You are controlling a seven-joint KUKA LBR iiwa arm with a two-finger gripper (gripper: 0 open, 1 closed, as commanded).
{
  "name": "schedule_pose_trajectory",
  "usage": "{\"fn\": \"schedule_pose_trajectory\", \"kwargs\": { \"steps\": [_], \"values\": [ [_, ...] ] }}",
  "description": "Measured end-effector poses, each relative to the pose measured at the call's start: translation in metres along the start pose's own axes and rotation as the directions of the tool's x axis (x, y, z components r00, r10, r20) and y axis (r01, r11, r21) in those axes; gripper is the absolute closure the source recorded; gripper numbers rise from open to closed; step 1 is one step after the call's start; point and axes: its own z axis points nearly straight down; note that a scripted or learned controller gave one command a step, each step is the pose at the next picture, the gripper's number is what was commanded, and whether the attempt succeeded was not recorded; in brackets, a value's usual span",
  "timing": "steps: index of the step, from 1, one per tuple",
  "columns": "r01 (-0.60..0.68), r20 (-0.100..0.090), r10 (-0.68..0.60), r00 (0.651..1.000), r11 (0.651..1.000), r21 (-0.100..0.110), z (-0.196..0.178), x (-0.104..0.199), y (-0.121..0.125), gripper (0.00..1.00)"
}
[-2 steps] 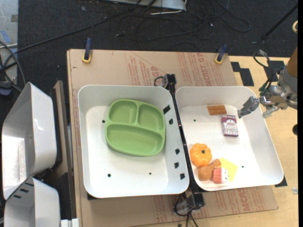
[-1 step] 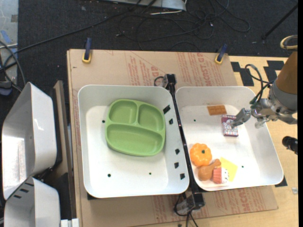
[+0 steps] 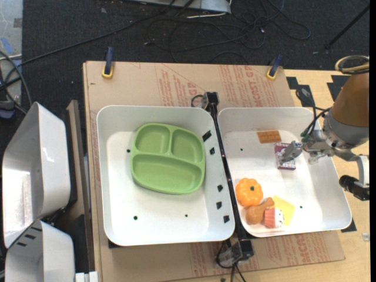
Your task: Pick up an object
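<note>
Overhead, the arm (image 3: 351,107) reaches in from the right over the right bin (image 3: 329,184), its gripper (image 3: 292,151) low above the bin floor — right at a small purple-and-white packet (image 3: 286,157). Whether the jaws are wide, narrow or closed on that packet cannot be told from this angle. An orange card (image 3: 268,136) lies just beyond the packet, toward the bin's far wall. Nearer the front sit a small orange pumpkin (image 3: 249,191), a tan rounded piece (image 3: 257,212), a pink-and-white item (image 3: 272,217) and a yellow wedge (image 3: 284,207) — all clustered close together. A green divided plate (image 3: 168,158) rests in the left bin (image 3: 114,175).
</note>
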Motion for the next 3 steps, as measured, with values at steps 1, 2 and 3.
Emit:
{"fn": "schedule_pose_trajectory", "kwargs": {
  "steps": [1, 2, 3],
  "values": [
    [0.0, 0.001, 0.0, 1.0, 1.0, -0.004, -0.013, 0.0, 0.001, 1.0],
    [0.004, 0.003, -0.004, 1.0, 1.0, -0.009, -0.073, -0.003, 0.01, 1.0],
    [0.004, 0.003, -0.004, 1.0, 1.0, -0.009, -0.126, -0.003, 0.011, 1.0]
  ]
}}
